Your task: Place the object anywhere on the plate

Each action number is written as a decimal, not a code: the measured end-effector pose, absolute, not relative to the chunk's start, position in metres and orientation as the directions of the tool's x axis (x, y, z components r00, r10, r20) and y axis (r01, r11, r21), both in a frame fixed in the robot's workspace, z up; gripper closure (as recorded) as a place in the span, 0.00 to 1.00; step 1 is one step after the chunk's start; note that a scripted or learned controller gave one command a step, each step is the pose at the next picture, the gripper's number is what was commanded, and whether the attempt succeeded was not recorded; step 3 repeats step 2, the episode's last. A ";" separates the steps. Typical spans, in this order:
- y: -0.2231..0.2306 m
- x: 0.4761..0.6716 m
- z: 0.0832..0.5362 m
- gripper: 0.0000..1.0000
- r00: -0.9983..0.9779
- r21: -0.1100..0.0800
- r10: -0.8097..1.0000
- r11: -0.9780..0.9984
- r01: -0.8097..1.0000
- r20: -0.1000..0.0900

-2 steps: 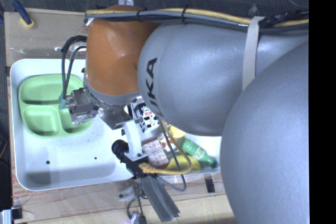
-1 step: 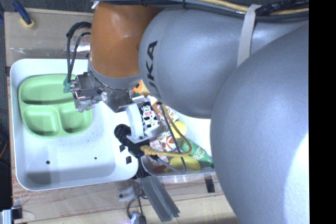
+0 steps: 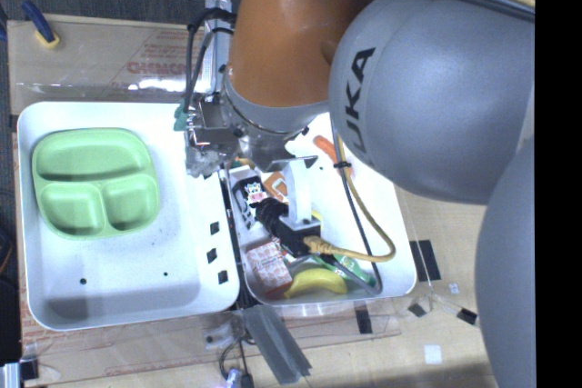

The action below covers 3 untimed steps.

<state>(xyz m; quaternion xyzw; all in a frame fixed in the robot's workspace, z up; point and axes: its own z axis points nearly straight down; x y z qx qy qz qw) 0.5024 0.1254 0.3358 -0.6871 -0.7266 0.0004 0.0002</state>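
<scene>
Jaws hang over the seam between the bins; apart or together, cannot tell. Banana (image 3: 318, 283) and snack packet (image 3: 268, 261) lie in right bin (image 3: 377, 213), under the arm (image 3: 427, 77); green divided plate (image 3: 91, 182) sits in left bin (image 3: 118, 286).

Plate (image 3: 95, 182) in left bin (image 3: 136, 279), banana (image 3: 318, 283) in right bin (image 3: 386, 215)

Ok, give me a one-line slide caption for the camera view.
KUKA arm leans over the cluttered right bin while the green plate sits in the left bin.
</scene>
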 end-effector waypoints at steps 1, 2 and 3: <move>0.131 0.481 0.443 1.00 -0.234 0.001 0.972 0.234 0.972 0.000; 0.148 0.477 0.377 1.00 -0.251 -0.004 0.968 0.251 0.968 -0.001; 0.148 0.477 0.377 1.00 -0.251 -0.004 0.968 0.251 0.968 -0.001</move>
